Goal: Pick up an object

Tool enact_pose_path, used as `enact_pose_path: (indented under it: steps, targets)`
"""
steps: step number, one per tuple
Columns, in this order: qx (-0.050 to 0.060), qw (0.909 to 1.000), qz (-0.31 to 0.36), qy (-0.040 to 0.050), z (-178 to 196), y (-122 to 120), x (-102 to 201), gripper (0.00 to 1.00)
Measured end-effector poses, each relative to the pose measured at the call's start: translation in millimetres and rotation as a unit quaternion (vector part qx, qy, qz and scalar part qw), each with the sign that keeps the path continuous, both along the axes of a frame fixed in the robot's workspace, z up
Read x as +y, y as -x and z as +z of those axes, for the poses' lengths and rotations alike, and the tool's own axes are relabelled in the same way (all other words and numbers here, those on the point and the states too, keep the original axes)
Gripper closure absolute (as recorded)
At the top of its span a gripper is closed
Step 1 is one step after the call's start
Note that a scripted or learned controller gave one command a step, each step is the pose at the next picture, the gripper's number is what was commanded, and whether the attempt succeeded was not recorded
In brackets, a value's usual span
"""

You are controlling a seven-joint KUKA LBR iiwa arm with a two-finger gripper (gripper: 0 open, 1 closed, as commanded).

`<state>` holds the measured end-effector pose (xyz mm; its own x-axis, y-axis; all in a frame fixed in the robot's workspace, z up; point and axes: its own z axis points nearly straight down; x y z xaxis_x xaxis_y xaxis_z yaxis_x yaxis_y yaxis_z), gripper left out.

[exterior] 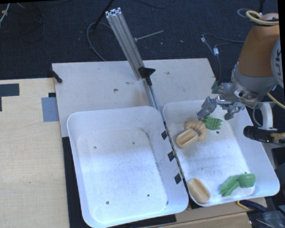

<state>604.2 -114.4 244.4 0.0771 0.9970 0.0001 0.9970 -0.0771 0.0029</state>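
**K:** Jaws (217,107) look spread, two grey fingers apart, nothing between them. They hang over the far end of the right-hand shallow white plastic bin (265,175).

**M:** Which object is it going for?

**K:** My guess is the small green leafy plastic toy (213,123), partly under the nearer finger. Cannot tell if it's touched. Just beside it, nearer the bin divider, lies a tan bread-shaped toy (186,138) with a twisted tan pretzel-like piece (196,127) against it.

**M:** Anything else in there?

**K:** Near end of the same bin: a tan oval bun-shaped toy (198,190) by the corner, and a green pepper-like plastic toy (237,182) beside it, apart from each other. Both well away from the jaws.

**M:** Progress?

**K:** Early. Arm is placed over the target cluster; grasp not made, nothing lifted. Left to do: close on something and raise it off the bin floor.

**M:** Other bin?

**K:** Left-hand white bin (80,140) sits alongside on the pale surface (96,85).
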Motion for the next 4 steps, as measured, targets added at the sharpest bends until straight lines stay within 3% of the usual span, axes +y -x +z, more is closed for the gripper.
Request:
enact_pose_path:
  steps: [1, 2, 3, 4]
  targets:
    - [0.006, 0.9992, 0.039, -0.0008, -117, 34, 21, 0.0]
    - [0.002, 0.9993, 0.038, 0.0, -102, 32, 19, 1.0]
    - [0.002, 0.9993, 0.037, -0.0002, -153, 108, 8, 1.0]
    - [0.001, 0.9993, 0.038, 0.0002, -152, 118, 19, 1.0]
